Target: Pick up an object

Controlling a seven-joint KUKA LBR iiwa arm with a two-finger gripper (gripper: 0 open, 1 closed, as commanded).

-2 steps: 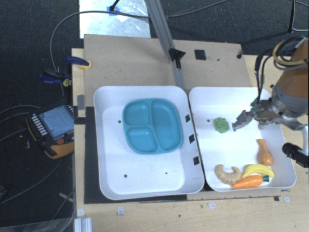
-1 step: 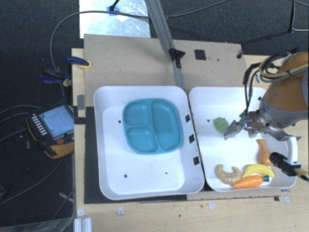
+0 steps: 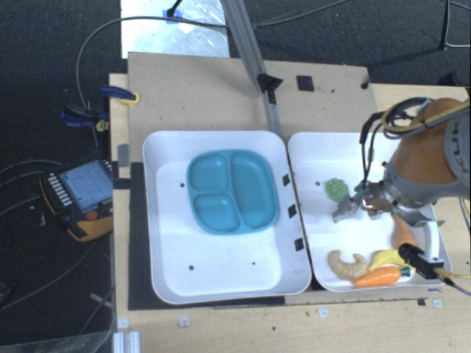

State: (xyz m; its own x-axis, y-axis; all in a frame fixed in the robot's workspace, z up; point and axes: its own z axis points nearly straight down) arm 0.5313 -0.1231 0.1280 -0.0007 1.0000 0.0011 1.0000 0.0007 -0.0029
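My two-finger metal claw [image 3: 346, 210] is hanging over the right-hand shallow white bin [image 3: 313, 157], its fingers pointing toward the bin's middle, and I cannot tell whether they are spread or closed; nothing is showing between them. Just up and left of the tips, one small bumpy green piece, like a broccoli floret [image 3: 337, 190], is lying on the bin floor, near the claw but apart from it.

Counting what is sharing this bin with me: one green floret, one curved tan piece like a peanut shell [image 3: 344, 263], one yellow banana-shaped piece [image 3: 388, 258], one orange carrot-shaped piece [image 3: 380, 276] — these last three are clustering along the near rim, the carrot touching the tan piece and the banana. One more orange piece [image 3: 404, 234] is peeking out beside my wrist, partly hidden by it.

In the left-hand shallow white bin [image 3: 169, 271], one blue three-compartment plastic plate [image 3: 232, 190] is sitting alone. Black clips [image 3: 291, 210] are lining the seam between the two bins.
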